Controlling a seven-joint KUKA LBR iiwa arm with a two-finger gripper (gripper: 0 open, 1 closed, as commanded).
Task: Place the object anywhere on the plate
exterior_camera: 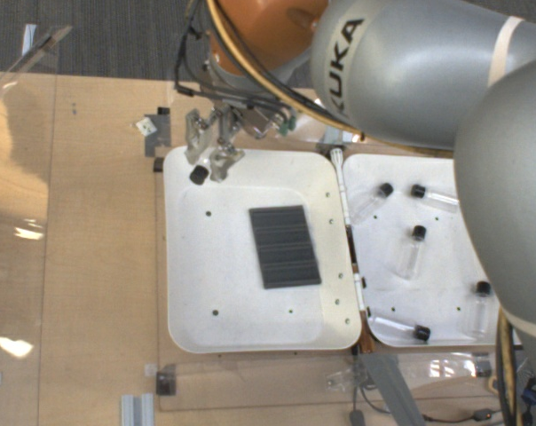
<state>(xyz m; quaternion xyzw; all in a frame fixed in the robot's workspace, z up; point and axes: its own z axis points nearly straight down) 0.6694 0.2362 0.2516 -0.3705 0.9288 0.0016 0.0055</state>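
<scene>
The claw (213, 158) hangs over the far left corner of the left bin (188, 313), just inside its rim. The grey arm (410, 51) rises up and away to the claw's right. Whether the claw is open or closed cannot be told, as its metal parts overlap from this angle.

1 small black cap (198, 175) sits right at the claw's lower left tip, touching it or very nearly so. Any clear body behind the cap blends into the claw's metal, so it cannot be told whether this thing is gripped or merely rests on the bin floor under the claw.

The plate (286, 247), a dark grey ribbed rectangle, lies flat near the middle of the same bin. It is below and to the right of the claw, well apart from it and from the black cap. Nothing rests on the plate.

Further right of the claw, past the divide between the bins, the right bin (445, 269) holds 5 clear vials (408, 257) with black caps. They are scattered and lie at different angles, all well apart from the claw.

The wooden bench (82, 238) stretches out to the claw's left.
</scene>
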